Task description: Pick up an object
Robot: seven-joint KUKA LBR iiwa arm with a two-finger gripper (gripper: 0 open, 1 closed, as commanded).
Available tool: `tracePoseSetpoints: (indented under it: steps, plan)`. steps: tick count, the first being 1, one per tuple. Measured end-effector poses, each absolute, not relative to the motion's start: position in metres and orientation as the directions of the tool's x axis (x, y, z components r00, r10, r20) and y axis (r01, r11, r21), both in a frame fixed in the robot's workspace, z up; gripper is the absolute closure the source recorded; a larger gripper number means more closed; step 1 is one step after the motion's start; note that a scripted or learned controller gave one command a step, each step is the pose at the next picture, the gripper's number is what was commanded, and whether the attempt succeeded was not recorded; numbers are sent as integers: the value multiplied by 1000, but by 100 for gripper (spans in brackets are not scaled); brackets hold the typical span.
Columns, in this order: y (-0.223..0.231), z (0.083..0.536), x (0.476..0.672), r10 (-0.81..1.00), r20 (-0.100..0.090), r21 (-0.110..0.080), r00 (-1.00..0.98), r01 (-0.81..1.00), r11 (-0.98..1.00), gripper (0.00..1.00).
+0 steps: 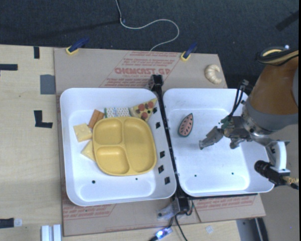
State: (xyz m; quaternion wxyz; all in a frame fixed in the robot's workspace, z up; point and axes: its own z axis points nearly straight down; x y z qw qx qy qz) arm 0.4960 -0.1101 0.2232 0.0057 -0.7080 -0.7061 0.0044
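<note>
While a yellow plate [124, 145] fills the left bin [75, 185], the right bin [231, 182] holds a watermelon slice [185, 125].

Hidden under the plate
The yellow divided plate [124, 145] covers parts of the crackers [83, 132] and pizza slice [144, 109] at its upper edge.

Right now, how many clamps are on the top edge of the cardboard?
2: a clamp at the cardboard's top left corner, another clamp near its top right corner. Others may be hidden.
</note>
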Motion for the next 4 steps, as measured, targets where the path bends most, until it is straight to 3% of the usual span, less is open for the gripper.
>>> tracePoseSetpoints:
  steps: [1, 4]
  plan:
    - [-110, 229, 498, 1000, 0, -2, -1, 1000, 1, 0]
    - [-94, 82, 504, 1000, 0, -3, -1, 1000, 1, 0]
